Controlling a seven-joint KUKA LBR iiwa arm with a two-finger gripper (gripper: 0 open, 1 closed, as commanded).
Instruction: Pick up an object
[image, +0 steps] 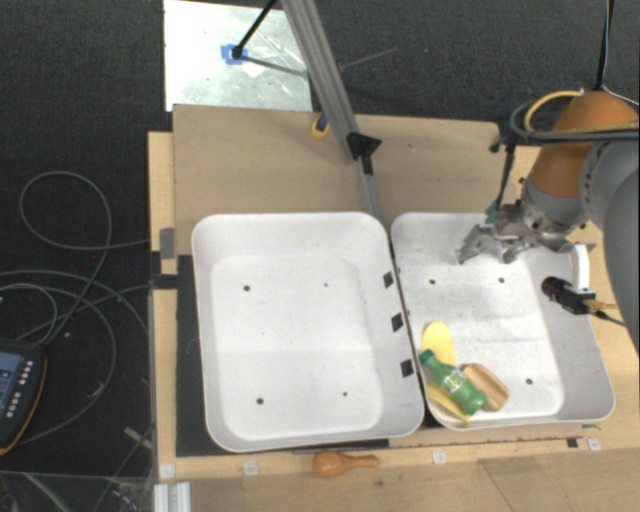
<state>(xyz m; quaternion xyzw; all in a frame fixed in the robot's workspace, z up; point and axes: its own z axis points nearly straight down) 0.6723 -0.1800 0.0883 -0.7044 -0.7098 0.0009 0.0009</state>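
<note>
Here we are at the approach: our gripper (490, 248) hangs spread and grasping nothing above the far end of the right bin (590, 400), well apart from anything to pick. The candidates lie clustered at that bin's near-left corner: a green bottle (452, 381), a yellow piece (441, 345) under its neck, and a tan bun-like item (488, 384) just beside it. Next, we judge, comes a traverse toward that corner and a descent. The left bin (210, 400) holds nothing we could grasp.
</note>
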